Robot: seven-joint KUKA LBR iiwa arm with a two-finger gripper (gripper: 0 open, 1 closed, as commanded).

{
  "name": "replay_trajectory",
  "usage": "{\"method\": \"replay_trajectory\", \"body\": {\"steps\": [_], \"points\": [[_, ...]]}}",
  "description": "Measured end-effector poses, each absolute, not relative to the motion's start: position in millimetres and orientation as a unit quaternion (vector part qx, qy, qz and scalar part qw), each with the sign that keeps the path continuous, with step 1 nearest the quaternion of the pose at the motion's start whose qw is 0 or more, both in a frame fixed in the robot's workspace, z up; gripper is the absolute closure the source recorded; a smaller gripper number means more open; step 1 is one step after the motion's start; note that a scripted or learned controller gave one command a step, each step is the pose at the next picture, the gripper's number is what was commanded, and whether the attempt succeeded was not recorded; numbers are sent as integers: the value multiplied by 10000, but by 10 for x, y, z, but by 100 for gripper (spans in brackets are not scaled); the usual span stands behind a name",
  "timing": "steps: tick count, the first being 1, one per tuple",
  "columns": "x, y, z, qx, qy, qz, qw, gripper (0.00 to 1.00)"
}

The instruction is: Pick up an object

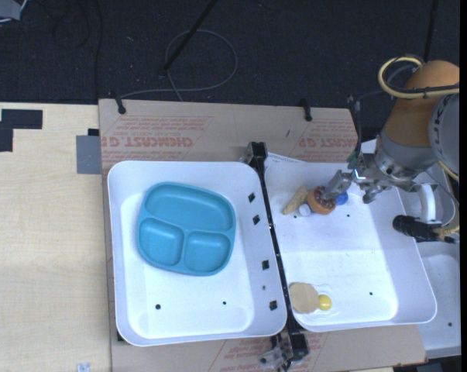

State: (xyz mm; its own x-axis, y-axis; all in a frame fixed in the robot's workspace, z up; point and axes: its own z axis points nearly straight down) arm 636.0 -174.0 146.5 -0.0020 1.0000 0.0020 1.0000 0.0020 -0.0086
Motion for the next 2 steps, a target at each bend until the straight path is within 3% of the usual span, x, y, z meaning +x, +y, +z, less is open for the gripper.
{"method": "replay_trajectory", "body": {"steps": [1, 2], "points": [[6395, -1761, 1234, -7063, -7079, -20, -29, 0], [6411, -1743, 1331, -7059, -7083, -49, -24, 100]]}}
